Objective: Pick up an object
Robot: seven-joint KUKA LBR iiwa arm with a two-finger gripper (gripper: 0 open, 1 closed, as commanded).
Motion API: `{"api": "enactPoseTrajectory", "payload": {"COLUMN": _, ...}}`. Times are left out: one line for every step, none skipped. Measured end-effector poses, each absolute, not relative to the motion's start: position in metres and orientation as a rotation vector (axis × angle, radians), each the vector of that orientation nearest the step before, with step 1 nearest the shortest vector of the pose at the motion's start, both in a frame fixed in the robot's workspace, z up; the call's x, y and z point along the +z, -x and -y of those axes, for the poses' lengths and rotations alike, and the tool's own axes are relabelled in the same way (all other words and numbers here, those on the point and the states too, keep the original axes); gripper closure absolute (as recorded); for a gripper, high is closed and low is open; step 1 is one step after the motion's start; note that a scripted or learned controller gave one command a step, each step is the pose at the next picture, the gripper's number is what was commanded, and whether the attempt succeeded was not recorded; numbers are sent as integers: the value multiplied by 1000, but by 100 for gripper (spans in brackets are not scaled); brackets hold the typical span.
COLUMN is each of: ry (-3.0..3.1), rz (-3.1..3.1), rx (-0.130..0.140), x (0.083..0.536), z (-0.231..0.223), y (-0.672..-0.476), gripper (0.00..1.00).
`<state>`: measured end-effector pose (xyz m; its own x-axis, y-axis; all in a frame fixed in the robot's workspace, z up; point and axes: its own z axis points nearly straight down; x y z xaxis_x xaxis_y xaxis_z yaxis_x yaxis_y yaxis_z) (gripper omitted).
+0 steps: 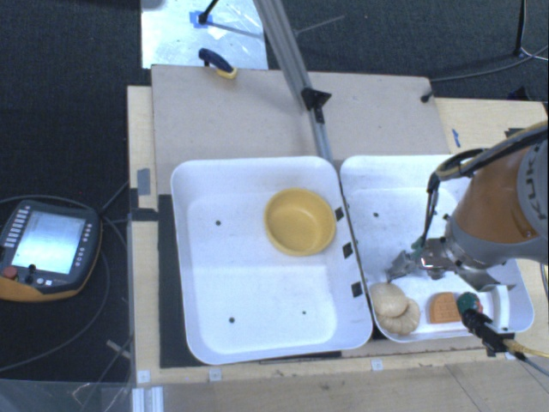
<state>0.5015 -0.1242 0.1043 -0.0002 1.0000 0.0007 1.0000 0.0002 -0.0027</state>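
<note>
My gripper (pixel 401 266) hangs low over the right bin (pixel 377 187), near its front half, on the grey arm with the orange band that reaches in from the right. Just in front of the gripper lie two beige, bun-like lumps (pixel 390 305), pressed against each other near the bin's front left corner. To their right rests a flat orange piece (pixel 443 308), and beside that a small green object (pixel 468 302), partly covered by the arm. A yellow bowl (pixel 300 221) sits upright in the left bin (pixel 214 299), toward its back right.
A metal pole (pixel 287 50) slants over the bench behind the bins. A teach pendant (pixel 47 249) lies on the floor at the left. The arm's cable (pixel 433 196) loops above the right bin's back half.
</note>
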Motion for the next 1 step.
{"api": "enactPoseTrajectory", "payload": {"ry": 2221, "rz": 2221, "rx": 0, "x": 90, "z": 124, "y": -502, "gripper": 0}}
